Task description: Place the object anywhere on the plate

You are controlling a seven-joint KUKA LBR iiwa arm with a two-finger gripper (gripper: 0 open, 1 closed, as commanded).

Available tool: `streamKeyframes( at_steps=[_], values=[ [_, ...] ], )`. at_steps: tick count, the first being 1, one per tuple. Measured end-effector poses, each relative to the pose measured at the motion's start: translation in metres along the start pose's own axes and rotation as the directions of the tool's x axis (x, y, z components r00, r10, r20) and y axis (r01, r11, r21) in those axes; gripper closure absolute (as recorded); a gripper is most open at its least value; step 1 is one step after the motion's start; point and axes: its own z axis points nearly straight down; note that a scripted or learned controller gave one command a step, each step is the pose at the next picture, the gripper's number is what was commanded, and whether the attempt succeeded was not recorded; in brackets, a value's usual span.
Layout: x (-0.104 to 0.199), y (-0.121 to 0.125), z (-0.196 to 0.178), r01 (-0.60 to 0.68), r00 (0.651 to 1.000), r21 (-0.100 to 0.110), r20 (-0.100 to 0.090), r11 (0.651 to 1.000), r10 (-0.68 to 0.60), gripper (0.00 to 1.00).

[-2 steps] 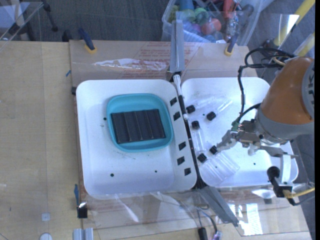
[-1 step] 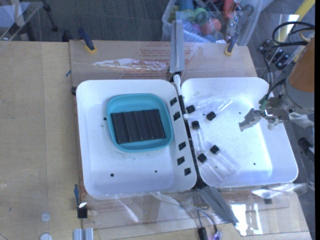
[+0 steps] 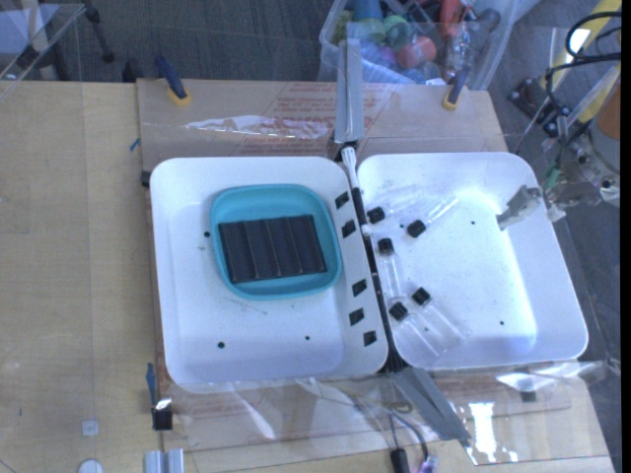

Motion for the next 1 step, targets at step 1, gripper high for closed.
streamKeyframes(
  at_steps=[1],
  values=[
    [-0.0285, 0.046, -0.098, -0.058, 0.998, -0.001, 0.0, 0.998, 0.058, 0.0]
  ],
)
